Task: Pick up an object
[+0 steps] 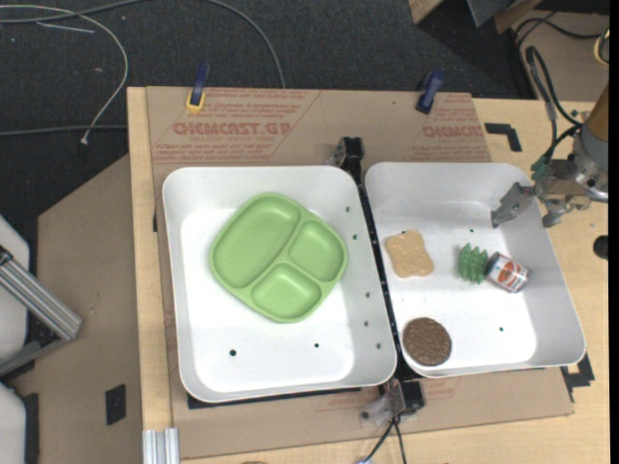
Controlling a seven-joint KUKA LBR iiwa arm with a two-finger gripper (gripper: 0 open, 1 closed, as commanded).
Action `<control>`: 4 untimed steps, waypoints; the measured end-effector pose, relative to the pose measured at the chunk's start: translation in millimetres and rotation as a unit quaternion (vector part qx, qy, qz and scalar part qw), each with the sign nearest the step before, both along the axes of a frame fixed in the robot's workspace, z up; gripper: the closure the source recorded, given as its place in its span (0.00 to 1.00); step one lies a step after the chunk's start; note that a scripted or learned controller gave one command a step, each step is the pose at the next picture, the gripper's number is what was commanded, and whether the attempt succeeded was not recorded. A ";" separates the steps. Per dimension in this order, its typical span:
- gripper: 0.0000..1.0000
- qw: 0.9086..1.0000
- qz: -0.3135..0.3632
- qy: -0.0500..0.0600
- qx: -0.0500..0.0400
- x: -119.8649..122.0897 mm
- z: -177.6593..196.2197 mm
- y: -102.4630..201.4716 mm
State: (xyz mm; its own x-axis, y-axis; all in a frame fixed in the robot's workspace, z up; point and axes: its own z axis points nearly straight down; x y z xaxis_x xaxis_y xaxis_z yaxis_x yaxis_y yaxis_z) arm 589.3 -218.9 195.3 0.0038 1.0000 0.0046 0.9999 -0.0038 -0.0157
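Two white bins sit side by side on your cardboard-covered bench (pixel 290 114). The left bin (pixel 193 356) holds a green divided plate (pixel 279 256) with three compartments, lying flat and turned at an angle, roughly in the middle of the bin floor.

The right bin (pixel 542 327) holds four loose items for you to note. A tan slice of toast (pixel 409 254) lies flat near the bin's left wall. A small green toy (pixel 473 262) with a jagged outline stands toward the middle, and a small can (pixel 507 274) with a red and white label lies on its side just beside it, on the right; whether the two touch cannot be told. A round brown cookie (pixel 427 341) rests at the bin's near left corner, close against the rim.

Your gripper (pixel 527 208) is at the far right corner of the right bin, above the rim area. Its two fingers stand spread apart, one tip (pixel 505 212) pointing down toward the bin floor, with nothing between them. It is well apart from the toast and cookie, and nearer to the can and green toy, which lie below it in the view.

Two clamps, one at the far left (pixel 199 85) and one at the far right (pixel 429 92), grip the back edge of the bench board.
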 end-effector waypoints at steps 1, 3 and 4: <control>0.00 1.000 0.002 -0.007 -0.002 3.5 9.0 0.8; 0.00 1.000 0.002 -0.004 0.000 -9.1 -103.5 17.2; 0.00 1.000 0.002 -0.006 -0.001 -9.1 -110.7 17.8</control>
State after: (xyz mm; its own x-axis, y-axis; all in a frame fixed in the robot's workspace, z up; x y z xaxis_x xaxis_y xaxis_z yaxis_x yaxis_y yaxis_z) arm 580.2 -201.1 84.7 -0.0005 1.0000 0.0020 1.0000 0.0005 -0.0036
